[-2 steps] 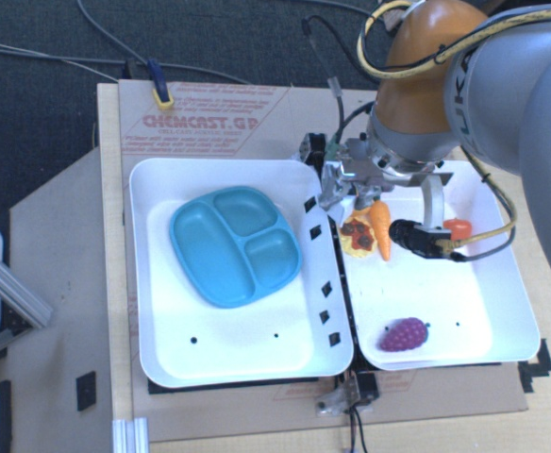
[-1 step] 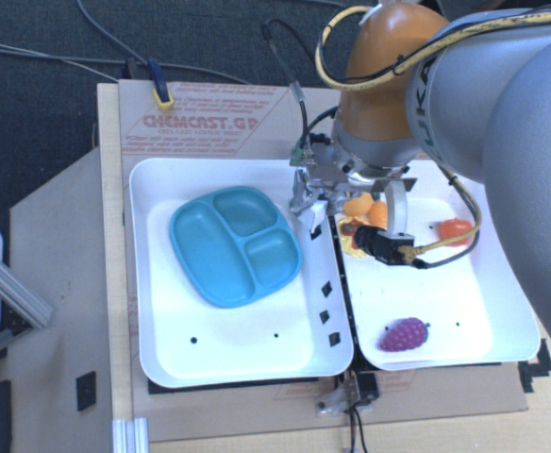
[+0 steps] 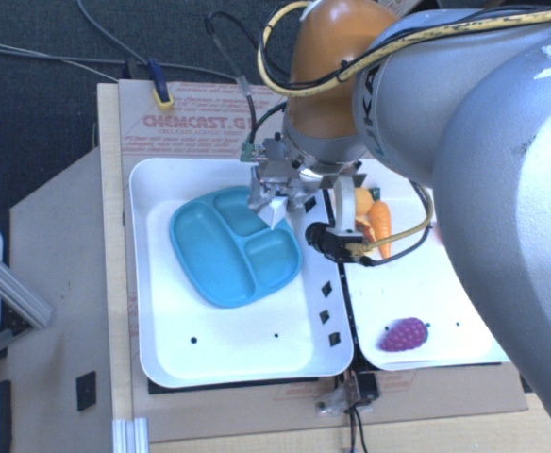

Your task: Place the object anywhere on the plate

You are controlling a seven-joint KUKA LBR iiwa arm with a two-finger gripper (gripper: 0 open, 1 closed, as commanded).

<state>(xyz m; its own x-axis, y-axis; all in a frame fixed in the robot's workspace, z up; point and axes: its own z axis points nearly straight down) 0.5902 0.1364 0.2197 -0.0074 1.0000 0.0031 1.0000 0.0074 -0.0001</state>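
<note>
One blue plate [image 3: 221,255], divided into three compartments, lies flat in the left bin [image 3: 162,343], toward that bin's far side and a little left of its right wall. One end effector [image 3: 273,208] hangs over the plate's far right rim, above the two smaller compartments; whether it is spread or pressed together cannot be told, nor whether anything is pinched in it. One orange carrot [image 3: 379,223] lies in the right bin [image 3: 464,345], at its far left, just beside the wall the two bins share and partly hidden by the wrist. One purple bunch of grapes [image 3: 405,334] lies in the same bin, nearer the viewer, well apart from the carrot and close to the near rim. The two white bins rest side by side on one sheet of brown cardboard [image 3: 195,121] with red print, which lies on the desk [image 3: 63,281]. One grey arm [image 3: 474,102] with an orange band reaches in from the right, crossing above the right bin.
</note>
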